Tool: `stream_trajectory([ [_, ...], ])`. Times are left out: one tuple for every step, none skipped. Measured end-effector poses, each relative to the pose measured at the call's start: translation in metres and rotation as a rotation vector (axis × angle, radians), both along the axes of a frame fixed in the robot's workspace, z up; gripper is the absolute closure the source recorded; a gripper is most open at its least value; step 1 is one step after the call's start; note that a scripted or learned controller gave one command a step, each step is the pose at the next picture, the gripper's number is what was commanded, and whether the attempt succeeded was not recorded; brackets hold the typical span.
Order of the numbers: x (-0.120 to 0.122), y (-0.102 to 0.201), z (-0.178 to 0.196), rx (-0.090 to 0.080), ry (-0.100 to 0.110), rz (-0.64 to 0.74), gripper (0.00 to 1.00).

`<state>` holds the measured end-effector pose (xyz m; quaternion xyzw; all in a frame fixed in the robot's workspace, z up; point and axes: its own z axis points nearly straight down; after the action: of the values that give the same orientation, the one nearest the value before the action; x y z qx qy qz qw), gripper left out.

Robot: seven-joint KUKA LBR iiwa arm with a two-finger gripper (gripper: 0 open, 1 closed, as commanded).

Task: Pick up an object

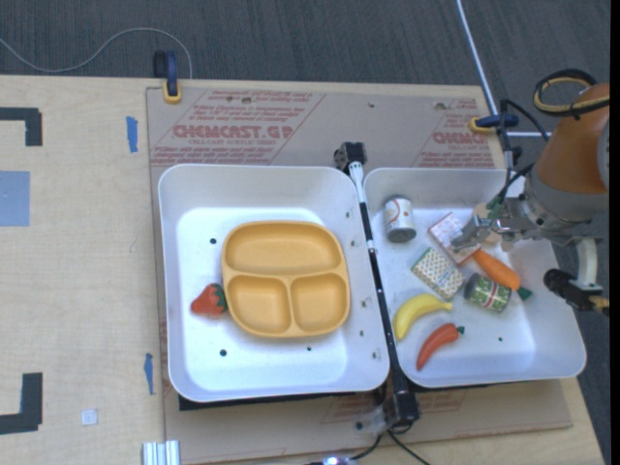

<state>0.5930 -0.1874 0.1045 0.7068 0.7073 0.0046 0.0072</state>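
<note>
Orange plastic carrot (pixel 496 267), smooth and tapered, with a green tip at its lower right end. Lies slantwise in the right-hand shallow white bin (pixel 554 355), near its right wall. Sits just below the grey metal gripper (pixel 483 231); cannot tell whether that is spread or closed, or whether it touches the carrot.

Just beside the carrot's lower end, touching or nearly so: a short green can (pixel 487 294) on its side, glossy, with a printed label. To the left of the gripper, a flat pink-and-white packet (pixel 449 229). Below that, a tilted square box with a yellow-green check pattern (pixel 438 272). Further left, near the bin's back corner, a small white cylindrical tin (pixel 398 219). Toward the front, a curved yellow plastic banana (pixel 418 313) and a shiny red chilli pepper with a green stalk (pixel 438 344).

In the left-hand white bin (pixel 179 250), a matte yellow three-part plate (pixel 286 277) with rounded corners, and a red toy strawberry (pixel 207 301) against its left edge.

Beneath both bins, a brown cardboard sheet with red lettering (pixel 242 124), laid on the pale wooden counter (pixel 77 260).
</note>
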Motion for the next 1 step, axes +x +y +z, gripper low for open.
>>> stream_trajectory([
  [-0.0373,0.0255,-0.0151,-0.004,0.003,-0.001,0.00],
])
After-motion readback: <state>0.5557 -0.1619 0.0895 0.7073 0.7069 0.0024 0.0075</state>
